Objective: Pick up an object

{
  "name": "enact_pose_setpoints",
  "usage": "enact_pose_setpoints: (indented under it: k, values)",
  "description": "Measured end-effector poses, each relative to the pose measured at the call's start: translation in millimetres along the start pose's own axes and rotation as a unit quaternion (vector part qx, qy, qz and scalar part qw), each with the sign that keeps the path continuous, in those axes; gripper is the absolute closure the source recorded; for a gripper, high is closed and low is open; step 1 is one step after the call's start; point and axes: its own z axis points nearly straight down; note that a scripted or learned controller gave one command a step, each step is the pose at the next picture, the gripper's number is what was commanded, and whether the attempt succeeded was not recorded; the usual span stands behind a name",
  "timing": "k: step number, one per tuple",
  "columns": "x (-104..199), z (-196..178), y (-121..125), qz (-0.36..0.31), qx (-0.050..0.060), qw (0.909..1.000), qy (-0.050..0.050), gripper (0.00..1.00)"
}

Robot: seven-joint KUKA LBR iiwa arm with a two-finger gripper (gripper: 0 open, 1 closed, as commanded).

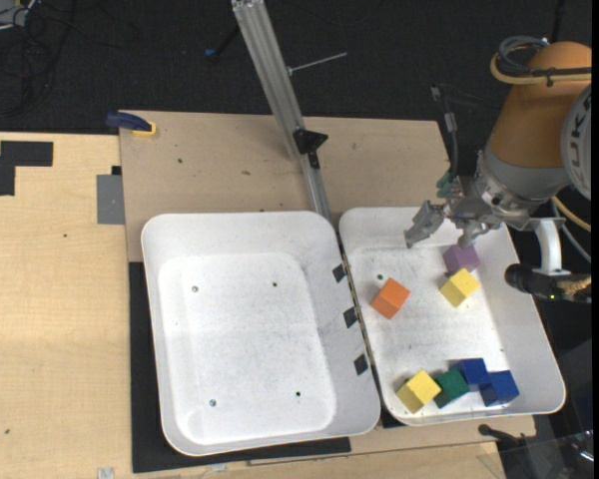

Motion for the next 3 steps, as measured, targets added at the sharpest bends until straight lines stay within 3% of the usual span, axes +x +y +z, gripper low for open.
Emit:
enact_pose_setpoints:
  k: [1,3]
  values:
    - [-0.4,0.0,0.0,0.000,0.000,1.0000,0.000,0.00]
    - [9.6,118.4,12.2,-0.001,0.003,1.0000,0.000,0.00]
